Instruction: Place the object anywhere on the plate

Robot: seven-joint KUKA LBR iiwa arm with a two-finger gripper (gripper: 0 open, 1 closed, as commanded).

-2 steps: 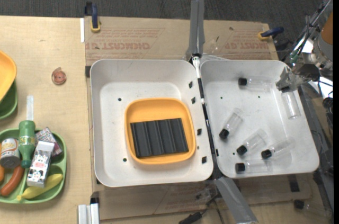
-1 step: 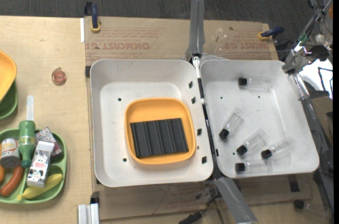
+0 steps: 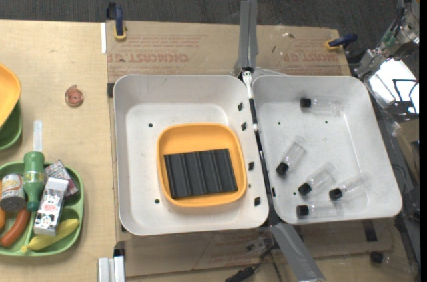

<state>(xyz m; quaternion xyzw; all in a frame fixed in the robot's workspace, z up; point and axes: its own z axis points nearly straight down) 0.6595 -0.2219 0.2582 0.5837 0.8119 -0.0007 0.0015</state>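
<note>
Tool hardware (image 3: 395,41) seems to sit at the upper right edge of the frame, a knot of metal and cable just beyond the far corner of the right bin (image 3: 373,141). It is too cluttered and cropped to be sure of, and I cannot tell whether it is spread or pressed together. It is well apart from everything in the bins.

In the left bin (image 3: 121,141), an orange plate (image 3: 167,141) with rounded corners lies flat, a little below the bin's centre. A black ribbed slab (image 3: 201,173) lies flat on the plate and covers most of its floor, with its ridges running toward the top of the frame. The orange rim shows all around the slab.

The right bin holds several small clear vials (image 3: 290,157) with black caps. One lies near the bin's upper middle and the others are scattered toward its lower middle, all lying on their sides.

Both bins rest on cardboard (image 3: 173,51) on the table (image 3: 47,61). At the lower left of the frame, a green tray (image 3: 73,224) carries toy food. A small pink disc (image 3: 74,96) lies alone at the left of the frame.
</note>
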